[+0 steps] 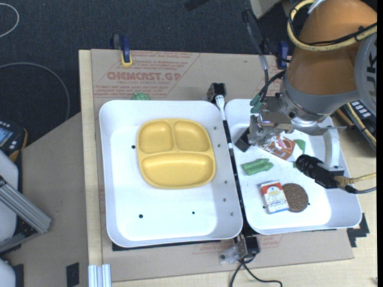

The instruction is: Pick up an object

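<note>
candidate pick: the red-and-white packet (282, 148). this is my call from where the gripper (261, 133) sits, and it is not certain.

handling (judged): it looks like a thin printed pouch, so probably light, soft and crinkly, with a slick film surface. it should fold rather than resist, and a pinch straight down on the flat face may skid off. i would take it at a free edge or a raised crease, on the side facing away from the green pod (257, 166), closing across the narrow way. contents unknown, so keep the squeeze modest.

look: glossy, red and orange print on white. it lies flat or nearly so. the wrist covers part of it, so i cannot see the full outline.

place: on the floor of the right bin (341, 217), just behind the green pod and a little to its right. it is close to the pod, but i cannot tell if they touch.

gripper: low, directly behind the pod. i cannot tell whether it is wide or narrow. nothing visibly held.

other: small red-and-white box (272, 196) in front of the pod. brown disc (295, 197) in front of the pod, further right.
</note>
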Robot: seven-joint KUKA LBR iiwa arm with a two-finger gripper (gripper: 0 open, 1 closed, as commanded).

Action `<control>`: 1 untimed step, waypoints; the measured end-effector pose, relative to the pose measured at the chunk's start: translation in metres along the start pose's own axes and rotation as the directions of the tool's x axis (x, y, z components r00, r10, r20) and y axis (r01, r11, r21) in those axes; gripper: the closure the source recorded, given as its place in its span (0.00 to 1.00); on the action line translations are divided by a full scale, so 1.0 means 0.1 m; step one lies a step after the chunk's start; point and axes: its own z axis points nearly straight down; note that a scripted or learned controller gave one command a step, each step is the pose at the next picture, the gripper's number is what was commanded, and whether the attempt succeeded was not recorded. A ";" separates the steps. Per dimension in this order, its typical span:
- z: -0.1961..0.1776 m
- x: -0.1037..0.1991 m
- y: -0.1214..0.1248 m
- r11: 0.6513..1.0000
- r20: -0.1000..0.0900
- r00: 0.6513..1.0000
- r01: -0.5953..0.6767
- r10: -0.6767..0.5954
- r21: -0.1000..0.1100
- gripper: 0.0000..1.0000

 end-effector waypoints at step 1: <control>-0.19 0.83 -0.46 1.000 0.000 1.000 0.002 -0.002 -0.008 1.00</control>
